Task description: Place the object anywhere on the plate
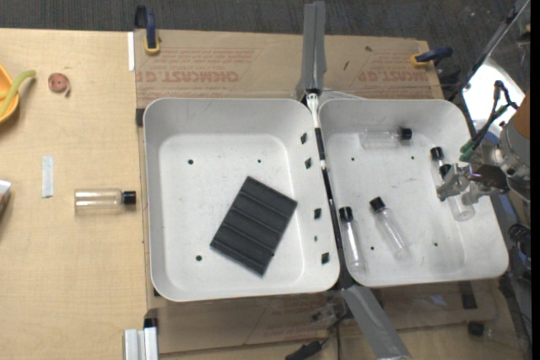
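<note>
The gripper (pixel 456 184) hangs over the right bin's (pixel 422 261) right side; whether it is open or closed on a clear bottle (pixel 461 206) just below cannot be told. The left bin (pixel 169 265) holds the dark ridged plate (pixel 254 225). Three more bottles (pixel 387 227) lie in the right bin.
</note>
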### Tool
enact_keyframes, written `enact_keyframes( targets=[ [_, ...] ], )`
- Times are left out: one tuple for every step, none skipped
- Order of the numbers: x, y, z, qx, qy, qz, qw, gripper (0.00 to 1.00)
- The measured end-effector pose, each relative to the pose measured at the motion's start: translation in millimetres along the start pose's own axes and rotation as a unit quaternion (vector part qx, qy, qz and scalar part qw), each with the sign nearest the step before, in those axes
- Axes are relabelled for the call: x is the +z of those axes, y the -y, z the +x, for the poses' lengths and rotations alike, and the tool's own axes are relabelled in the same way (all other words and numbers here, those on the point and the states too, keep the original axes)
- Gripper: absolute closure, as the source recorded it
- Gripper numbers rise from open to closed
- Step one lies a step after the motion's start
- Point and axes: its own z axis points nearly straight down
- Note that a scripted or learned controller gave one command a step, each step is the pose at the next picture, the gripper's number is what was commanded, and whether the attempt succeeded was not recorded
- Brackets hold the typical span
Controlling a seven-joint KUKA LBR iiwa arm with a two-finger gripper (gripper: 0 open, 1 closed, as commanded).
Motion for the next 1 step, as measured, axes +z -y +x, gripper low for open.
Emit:
enact_keyframes(
  targets=[
    [-15.8,-105.6,58.4,-0.1,0.001,0.0,0.995,1.0]
  ],
)
